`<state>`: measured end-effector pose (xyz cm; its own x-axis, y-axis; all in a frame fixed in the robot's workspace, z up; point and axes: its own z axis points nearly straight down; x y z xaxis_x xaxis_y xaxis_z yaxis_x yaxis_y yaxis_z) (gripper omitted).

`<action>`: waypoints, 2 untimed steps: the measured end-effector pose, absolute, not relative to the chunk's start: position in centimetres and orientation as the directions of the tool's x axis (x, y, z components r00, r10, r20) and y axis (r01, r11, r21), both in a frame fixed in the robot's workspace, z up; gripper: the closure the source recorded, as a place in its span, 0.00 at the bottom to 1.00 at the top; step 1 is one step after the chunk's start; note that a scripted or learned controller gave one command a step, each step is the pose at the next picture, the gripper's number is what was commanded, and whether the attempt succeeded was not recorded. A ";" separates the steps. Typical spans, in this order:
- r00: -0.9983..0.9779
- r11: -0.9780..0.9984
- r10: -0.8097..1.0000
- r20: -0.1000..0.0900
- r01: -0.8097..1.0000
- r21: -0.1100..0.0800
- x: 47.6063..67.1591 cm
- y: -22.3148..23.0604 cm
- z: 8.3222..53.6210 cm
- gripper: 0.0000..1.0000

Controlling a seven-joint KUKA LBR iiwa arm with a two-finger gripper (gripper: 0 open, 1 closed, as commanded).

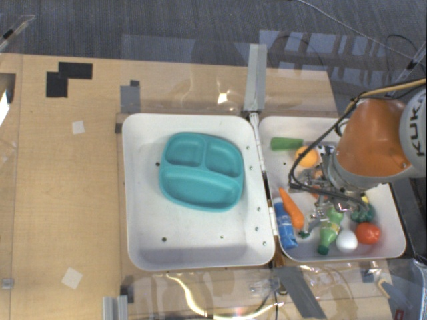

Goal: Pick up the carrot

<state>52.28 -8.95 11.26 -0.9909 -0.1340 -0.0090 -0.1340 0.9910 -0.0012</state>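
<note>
Now: carrot [291, 207] lies slanted in right bin [393, 249], near its left wall, just beside blue bottle [284, 225] | gripper [321, 213] hangs low over the toy clutter right of carrot, grip state cannot tell | white egg [346, 241], red tomato [367, 233], green bottle [327, 237] near front | teal plate [201, 171] in left bin [143, 245]

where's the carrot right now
The carrot lies in the right bin near its left wall, right beside the blue bottle and just left of the gripper.
</note>
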 end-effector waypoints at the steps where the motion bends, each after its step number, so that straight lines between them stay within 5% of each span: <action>1: -0.969 0.969 0.246 -0.025 0.246 0.001 50.7 -8.9 10.1 0.00; 2: -0.857 0.857 0.516 -0.015 0.516 0.003 59.5 -8.9 8.9 0.00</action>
